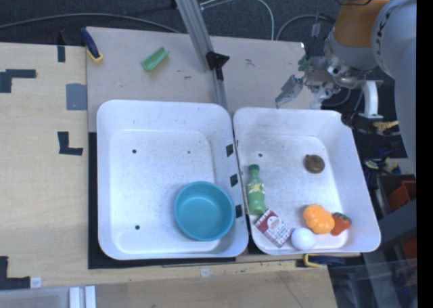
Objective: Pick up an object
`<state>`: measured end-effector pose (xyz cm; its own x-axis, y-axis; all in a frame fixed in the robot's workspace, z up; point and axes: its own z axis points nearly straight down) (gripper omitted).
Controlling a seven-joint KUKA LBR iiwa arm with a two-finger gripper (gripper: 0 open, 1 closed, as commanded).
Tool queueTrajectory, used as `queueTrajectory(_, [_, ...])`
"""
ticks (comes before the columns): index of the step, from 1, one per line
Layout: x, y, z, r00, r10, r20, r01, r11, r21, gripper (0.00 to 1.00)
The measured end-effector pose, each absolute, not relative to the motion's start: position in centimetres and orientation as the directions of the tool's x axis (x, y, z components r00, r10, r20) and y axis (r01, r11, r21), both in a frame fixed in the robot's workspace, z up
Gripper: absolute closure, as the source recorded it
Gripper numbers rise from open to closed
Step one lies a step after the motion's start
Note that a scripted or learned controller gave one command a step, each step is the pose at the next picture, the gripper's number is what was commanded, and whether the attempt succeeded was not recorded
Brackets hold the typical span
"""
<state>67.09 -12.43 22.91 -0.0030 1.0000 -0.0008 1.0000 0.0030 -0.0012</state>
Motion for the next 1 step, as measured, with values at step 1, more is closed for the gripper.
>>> queueTrajectory(1, [67.09, -12.44, 22.91, -0.003, 1.0, -0.001, 1.0, 0.003, -0.002, 0.0])
